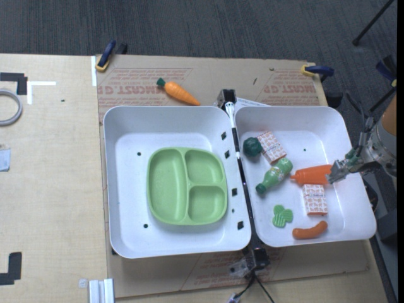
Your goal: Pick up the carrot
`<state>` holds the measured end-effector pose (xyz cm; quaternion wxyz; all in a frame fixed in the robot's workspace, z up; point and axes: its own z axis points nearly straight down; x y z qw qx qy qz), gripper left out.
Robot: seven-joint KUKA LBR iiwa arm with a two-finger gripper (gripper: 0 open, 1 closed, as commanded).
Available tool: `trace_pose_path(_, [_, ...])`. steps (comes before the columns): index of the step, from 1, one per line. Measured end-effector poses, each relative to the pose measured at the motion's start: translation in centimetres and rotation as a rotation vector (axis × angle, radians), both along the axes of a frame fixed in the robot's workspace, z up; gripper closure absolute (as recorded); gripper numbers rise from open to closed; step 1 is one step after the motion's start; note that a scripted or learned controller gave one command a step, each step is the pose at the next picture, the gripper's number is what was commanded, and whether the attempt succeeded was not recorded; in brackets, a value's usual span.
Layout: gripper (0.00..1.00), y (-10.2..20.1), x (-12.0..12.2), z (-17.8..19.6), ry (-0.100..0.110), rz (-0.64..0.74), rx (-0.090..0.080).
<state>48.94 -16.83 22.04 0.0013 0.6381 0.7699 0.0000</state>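
The carrot, orange with a small green top, lies on the cardboard behind the left bin, outside both bins. My gripper hangs low over the right side of the right bin, far from that carrot. Its tip is at the right end of an orange-red elongated piece lying in that bin. I cannot make out whether it touches or grasps that piece.
A green divided plate sits in the left bin. The right bin holds a dark green round item, two red-and-white boxes, a green bottle, a flat green leaf shape and a sausage.
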Motion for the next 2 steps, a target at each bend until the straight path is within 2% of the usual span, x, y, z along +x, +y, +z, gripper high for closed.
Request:
trace_pose_path(1, [1.00,4.8,-1.1,-12.8,0.001,0.138,0.002])
trace_pose_path(2, [1.00,-3.8,-1.1,3.5,-0.001,0.233,-0.001])
